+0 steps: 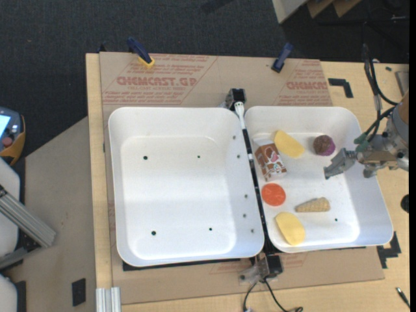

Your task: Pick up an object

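Yellow piece (290, 228): lower middle of frame, in right bin (370, 229)
Gripper (337, 167): right side, above bin, released, grasping nothing

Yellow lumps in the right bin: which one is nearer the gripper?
The upper yellow lump, beside the purple ball; the other yellow lump lies at the bin's front edge, farther from the gripper.

Lit evenly and brightly from above; glared softly on the white bins (175, 119); cast faint shadows; blurred slightly toward the frame's right edge.
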`<action>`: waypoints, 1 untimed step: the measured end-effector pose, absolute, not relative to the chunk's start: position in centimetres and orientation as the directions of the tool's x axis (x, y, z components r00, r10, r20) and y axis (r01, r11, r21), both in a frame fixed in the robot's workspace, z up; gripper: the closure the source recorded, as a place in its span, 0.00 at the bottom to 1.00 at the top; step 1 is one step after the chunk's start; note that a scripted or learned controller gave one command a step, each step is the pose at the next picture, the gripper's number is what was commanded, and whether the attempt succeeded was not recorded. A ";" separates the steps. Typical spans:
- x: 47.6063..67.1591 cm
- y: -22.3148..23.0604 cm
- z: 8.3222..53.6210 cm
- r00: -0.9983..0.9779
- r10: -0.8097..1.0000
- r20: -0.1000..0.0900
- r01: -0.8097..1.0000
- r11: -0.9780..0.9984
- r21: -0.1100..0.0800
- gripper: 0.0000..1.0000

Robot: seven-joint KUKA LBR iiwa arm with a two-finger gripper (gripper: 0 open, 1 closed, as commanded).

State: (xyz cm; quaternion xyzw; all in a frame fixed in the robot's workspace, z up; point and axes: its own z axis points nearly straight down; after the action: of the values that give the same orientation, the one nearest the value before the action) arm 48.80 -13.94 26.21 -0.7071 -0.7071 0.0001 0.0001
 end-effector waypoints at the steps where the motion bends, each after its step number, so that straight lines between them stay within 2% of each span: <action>1: 50.6 -9.0 16.5 -0.005 1.000 0.005 1.000 0.005 -0.010 0.00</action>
State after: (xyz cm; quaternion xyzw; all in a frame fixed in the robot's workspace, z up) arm 50.55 -9.02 16.47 -0.7052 -0.7090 0.0020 0.0051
